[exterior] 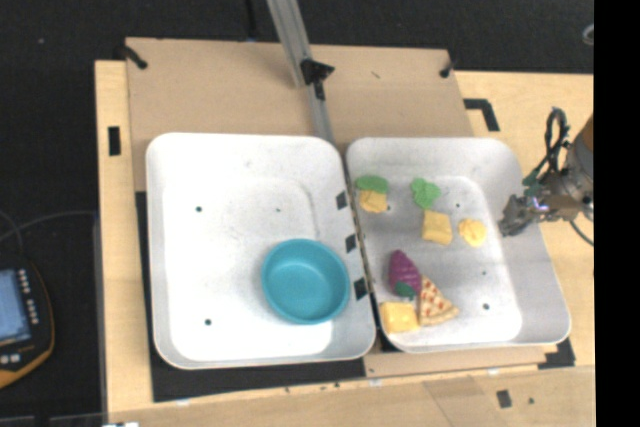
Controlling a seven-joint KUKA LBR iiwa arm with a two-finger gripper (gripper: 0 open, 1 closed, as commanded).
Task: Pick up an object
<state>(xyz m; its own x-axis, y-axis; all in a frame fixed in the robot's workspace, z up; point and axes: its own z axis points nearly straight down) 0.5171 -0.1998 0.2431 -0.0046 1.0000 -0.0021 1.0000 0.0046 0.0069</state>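
Observation:
The right bin (500, 165) holds several small toy foods: a yellow and green piece (372, 194) at its upper left, a green piece (426, 190), a yellow block (437, 228), a round yellow piece (472, 232), a purple piece (403, 271), a pizza slice (435, 301) and a yellow wedge (399, 317). A blue bowl (304, 280) sits in the left bin (200, 185), near its lower right. My gripper (518, 213) hangs at the right bin's right rim, right of the round yellow piece, with nothing visibly in it.
A slanted metal post (285, 10) rises from behind the bins, ending near their shared edge. A handheld controller (20, 315) lies at the far left. Cables (555, 140) trail by the arm at the right edge.

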